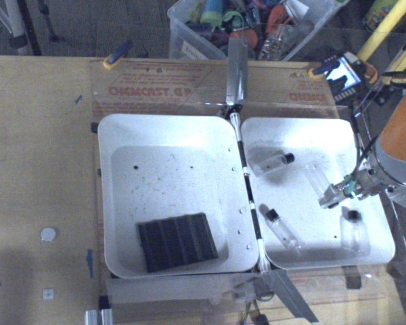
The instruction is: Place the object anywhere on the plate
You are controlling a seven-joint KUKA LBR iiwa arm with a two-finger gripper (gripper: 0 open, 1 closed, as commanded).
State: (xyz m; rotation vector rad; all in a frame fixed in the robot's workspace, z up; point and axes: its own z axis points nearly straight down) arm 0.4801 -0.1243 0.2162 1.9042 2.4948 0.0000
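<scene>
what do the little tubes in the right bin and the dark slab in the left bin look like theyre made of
The tubes look like clear plastic or glass: the white bin shows through them, and each has a black cap. The dark slab looks matte, perhaps rubber or foam: ridged, without shine.

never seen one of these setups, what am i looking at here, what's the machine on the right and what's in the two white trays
One camera above the bench looks down at a slant. The machine entering from the right is a robot arm, grey with an orange band, ending in a small two-finger gripper that hangs over the right bin. That bin holds several clear plastic vials with dark caps, such as one near the top and one near the bottom left. The left bin holds a dark ridged plate. I cannot see anything between the gripper's fingers.
</scene>
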